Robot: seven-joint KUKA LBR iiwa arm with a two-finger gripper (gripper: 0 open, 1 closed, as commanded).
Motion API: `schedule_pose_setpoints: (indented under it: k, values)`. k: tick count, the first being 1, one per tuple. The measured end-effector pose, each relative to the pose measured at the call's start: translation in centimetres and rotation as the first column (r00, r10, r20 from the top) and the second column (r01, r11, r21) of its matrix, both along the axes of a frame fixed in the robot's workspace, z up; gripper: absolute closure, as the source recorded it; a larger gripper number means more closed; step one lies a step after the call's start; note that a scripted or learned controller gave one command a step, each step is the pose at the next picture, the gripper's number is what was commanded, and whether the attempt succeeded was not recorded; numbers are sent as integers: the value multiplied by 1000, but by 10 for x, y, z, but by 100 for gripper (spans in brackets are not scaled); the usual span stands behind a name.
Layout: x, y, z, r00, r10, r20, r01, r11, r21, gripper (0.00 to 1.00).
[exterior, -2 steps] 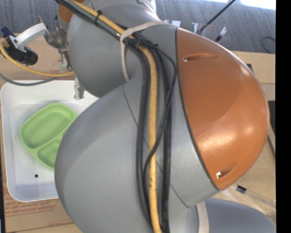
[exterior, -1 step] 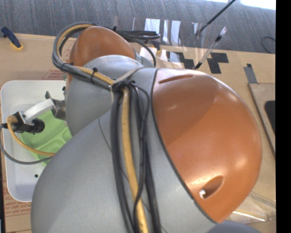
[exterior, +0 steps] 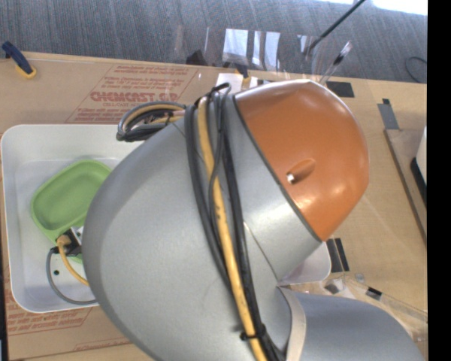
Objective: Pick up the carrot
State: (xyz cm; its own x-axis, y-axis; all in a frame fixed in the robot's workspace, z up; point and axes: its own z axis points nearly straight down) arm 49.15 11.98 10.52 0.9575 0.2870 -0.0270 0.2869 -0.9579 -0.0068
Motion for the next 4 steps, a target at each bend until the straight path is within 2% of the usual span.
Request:
schedule_pose_setpoints:
  k: [1, 3, 4]
  values:
    - [1, 11, 11, 1000, 26, -2, -26, 1000, 16, 100]
    - [-1, 18, 26, 998, 58, -24, -58, 998, 30, 100]
    - [29, -9, -13, 890, 455, 11, -455, 890, 19, 100]
